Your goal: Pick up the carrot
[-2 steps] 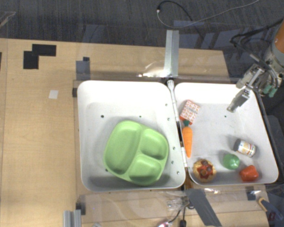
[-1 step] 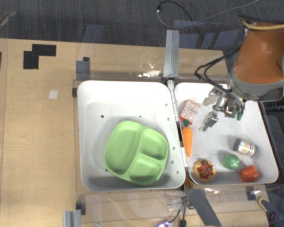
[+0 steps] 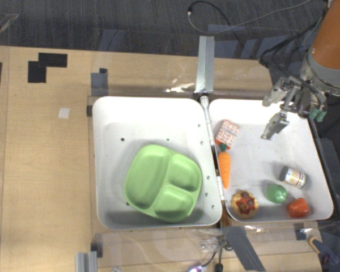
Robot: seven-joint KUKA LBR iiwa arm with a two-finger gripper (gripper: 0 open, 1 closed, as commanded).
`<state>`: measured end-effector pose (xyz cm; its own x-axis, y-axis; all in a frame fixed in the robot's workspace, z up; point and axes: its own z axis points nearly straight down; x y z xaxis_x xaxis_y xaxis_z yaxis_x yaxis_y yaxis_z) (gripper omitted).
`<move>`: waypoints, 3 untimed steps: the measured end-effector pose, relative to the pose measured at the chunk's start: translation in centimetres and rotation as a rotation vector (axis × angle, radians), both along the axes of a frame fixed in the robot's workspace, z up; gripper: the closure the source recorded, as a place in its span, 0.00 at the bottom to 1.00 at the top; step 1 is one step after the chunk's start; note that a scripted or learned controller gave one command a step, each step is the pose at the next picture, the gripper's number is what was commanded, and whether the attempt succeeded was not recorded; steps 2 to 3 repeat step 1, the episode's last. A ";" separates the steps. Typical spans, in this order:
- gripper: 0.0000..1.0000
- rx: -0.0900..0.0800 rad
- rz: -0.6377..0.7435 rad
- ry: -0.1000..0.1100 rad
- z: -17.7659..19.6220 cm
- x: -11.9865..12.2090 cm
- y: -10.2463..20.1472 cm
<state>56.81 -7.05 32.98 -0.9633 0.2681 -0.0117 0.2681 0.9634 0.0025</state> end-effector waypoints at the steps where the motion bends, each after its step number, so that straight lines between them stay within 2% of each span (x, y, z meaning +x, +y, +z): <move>1: 0.00 0.000 0.107 0.005 -12.6 -1.2 1.6; 3: 0.00 0.000 0.107 0.005 -12.6 -1.2 1.6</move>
